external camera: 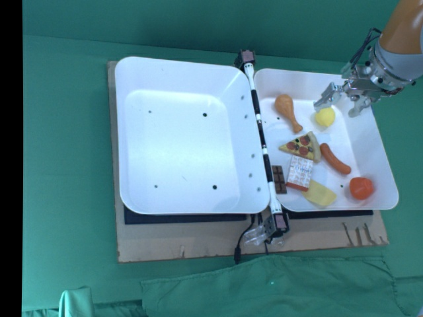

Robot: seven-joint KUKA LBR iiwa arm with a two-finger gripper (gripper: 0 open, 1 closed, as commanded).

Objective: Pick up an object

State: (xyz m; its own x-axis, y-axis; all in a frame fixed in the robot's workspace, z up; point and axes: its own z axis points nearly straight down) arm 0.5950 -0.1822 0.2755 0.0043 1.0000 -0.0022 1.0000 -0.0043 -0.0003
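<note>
My gripper [340,104] hangs over the back of the right bin [386,170], its two fingers spread apart and open with nothing between them. A small yellow lemon-like piece [324,117] lies just below and left of the fingertips. A chicken drumstick [288,111] lies to its left. A pizza slice [303,146], a sausage [335,159], a white and red card [300,173], a chocolate bar [279,179], a yellow cheese wedge [320,193] and a red tomato [361,187] fill the front half of the bin.
The left bin [132,78] is a large white tray beside the right one, split from it by a black and white rail [259,132]. Both rest on cardboard [198,243] over green cloth. The arm's orange band [404,15] enters at the top right.
</note>
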